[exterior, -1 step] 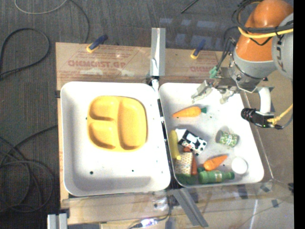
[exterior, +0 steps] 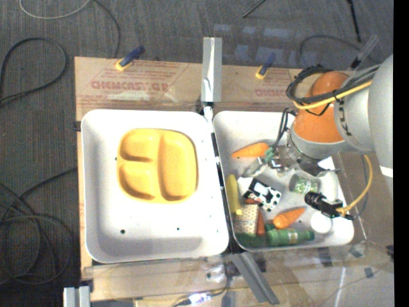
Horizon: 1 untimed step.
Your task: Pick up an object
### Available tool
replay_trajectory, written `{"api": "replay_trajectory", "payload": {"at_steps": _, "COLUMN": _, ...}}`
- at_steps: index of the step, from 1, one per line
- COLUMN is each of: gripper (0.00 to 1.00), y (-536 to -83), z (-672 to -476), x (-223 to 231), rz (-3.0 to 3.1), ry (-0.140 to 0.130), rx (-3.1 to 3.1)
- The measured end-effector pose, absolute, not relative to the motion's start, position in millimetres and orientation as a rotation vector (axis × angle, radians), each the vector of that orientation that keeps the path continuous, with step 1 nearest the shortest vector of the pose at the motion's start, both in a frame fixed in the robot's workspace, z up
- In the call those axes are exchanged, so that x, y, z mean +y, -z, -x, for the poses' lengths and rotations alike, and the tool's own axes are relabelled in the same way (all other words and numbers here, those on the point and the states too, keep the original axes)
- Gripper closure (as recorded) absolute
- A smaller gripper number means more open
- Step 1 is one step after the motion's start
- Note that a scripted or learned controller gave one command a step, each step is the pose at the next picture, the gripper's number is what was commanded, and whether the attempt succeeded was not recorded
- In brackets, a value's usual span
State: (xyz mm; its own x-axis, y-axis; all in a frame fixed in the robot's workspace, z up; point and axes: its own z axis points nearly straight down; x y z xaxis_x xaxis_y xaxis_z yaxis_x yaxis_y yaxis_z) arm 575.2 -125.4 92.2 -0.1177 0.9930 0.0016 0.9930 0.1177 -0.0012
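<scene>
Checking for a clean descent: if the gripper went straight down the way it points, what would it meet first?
Probably the black-and-white item just below-left of the gripper in the right bin, though the carrot lies close; depth is unclear from this slant.

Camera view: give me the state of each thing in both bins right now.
Yellow tray: flat in left bin, compartments up.
Upper carrot: lying loose, right bin.
Lower carrot: lying loose.
Green bottle: on its side by the near wall.
Gripper: low over the right bin.
</scene>
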Motion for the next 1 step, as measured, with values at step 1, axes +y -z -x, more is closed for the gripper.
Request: {"api": "replay_trajectory", "payload": {"at_steps": 1, "gripper": 1.00, "y": -97.9, "z": -574.8, "x": -126.5, "rz": 2.080, "ry": -0.006, "rx": -2.345}}
